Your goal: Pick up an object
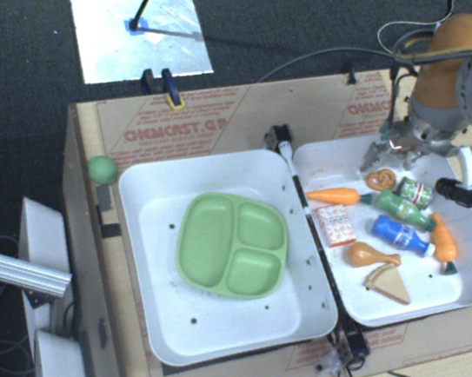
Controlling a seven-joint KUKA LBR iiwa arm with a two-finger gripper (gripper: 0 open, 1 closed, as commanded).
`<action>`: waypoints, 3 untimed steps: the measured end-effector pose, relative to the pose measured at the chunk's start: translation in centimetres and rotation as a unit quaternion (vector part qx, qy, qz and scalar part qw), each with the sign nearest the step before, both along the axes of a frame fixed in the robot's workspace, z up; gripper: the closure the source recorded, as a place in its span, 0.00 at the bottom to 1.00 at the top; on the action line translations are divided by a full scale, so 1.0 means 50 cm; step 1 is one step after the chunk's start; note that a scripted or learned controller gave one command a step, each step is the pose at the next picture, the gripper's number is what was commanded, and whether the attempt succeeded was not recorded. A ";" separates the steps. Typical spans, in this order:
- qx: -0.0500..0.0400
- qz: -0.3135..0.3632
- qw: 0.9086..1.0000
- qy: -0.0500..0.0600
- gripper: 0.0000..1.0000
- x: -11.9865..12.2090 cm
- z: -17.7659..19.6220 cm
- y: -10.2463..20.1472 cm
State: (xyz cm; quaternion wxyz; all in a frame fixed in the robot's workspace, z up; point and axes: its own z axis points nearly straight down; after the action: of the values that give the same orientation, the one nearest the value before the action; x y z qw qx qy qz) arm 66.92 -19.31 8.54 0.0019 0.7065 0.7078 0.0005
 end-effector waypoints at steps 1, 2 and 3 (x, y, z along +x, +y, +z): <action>0.000 0.000 1.000 0.000 0.00 -0.021 -0.001 -0.003; 0.000 0.001 1.000 0.000 0.00 0.001 0.000 -0.005; 0.001 0.001 1.000 0.000 0.00 0.000 -0.001 0.018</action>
State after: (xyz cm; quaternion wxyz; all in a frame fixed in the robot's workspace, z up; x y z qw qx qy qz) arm 66.92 -18.41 8.49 0.0012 0.7055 0.7087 0.0006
